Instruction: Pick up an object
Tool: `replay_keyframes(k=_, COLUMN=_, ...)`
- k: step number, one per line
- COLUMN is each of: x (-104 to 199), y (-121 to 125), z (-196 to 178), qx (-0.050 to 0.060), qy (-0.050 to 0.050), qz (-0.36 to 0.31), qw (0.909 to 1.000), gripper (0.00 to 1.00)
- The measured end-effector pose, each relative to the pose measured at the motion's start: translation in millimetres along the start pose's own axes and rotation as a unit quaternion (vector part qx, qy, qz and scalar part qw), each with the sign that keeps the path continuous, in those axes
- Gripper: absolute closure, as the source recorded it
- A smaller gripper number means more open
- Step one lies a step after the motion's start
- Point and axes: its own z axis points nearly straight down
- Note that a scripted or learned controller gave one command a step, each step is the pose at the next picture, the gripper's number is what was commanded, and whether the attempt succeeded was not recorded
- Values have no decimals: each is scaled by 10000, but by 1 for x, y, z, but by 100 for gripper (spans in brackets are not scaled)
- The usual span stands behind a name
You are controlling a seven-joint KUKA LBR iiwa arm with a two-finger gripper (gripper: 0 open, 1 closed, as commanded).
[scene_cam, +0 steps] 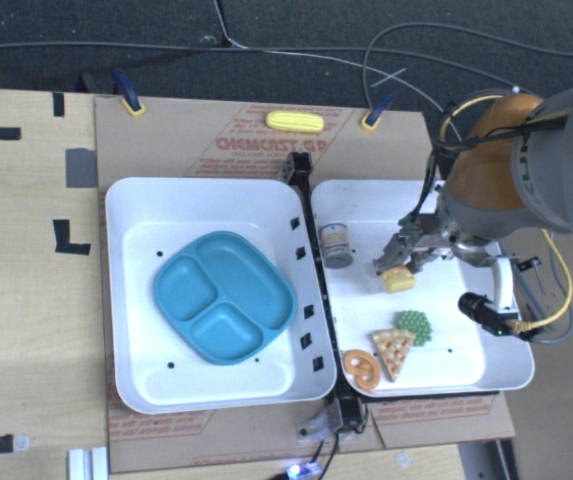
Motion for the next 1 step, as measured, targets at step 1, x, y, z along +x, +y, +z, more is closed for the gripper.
replay_keyframes(k=1, x=-2, y=2, z=-42, qx=-5, qy=-1, qz=0, qw=10000, gripper=100)
